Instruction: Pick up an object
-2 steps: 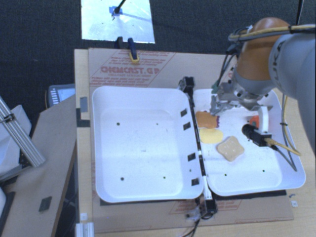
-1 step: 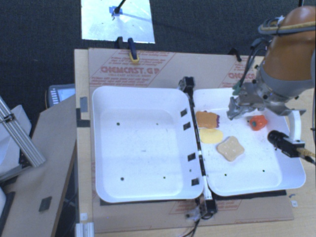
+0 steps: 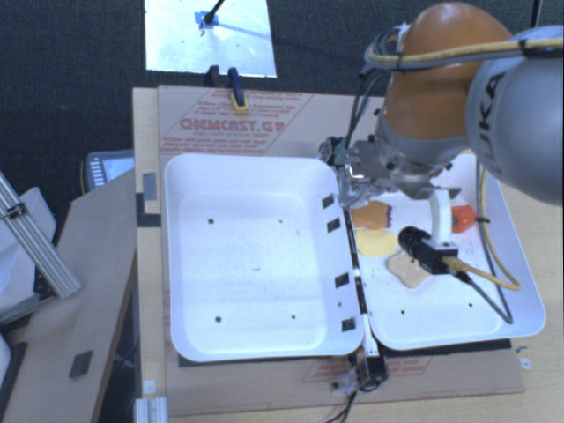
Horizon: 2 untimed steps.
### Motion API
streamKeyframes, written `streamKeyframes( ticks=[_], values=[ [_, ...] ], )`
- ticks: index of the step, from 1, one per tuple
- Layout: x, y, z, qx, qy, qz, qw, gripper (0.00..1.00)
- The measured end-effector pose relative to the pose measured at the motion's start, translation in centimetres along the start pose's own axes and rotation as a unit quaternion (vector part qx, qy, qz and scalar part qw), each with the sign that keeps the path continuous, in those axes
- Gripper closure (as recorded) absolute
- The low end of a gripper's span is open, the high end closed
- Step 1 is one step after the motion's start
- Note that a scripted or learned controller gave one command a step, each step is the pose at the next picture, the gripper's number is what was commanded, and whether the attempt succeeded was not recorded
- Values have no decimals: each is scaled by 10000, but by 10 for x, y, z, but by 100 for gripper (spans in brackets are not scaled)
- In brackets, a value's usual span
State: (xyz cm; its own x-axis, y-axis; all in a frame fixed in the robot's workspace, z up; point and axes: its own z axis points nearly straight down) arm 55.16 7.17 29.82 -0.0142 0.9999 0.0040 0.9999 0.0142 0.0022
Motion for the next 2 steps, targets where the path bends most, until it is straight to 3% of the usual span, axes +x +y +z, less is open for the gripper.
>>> streamKeyframes(
  ticks=[1,2],
  values=[
    [-16,-60,-103,-50,-4,46,10000,100],
    [52,-64,-123,-10,-6,20,10000,100]
  ],
)
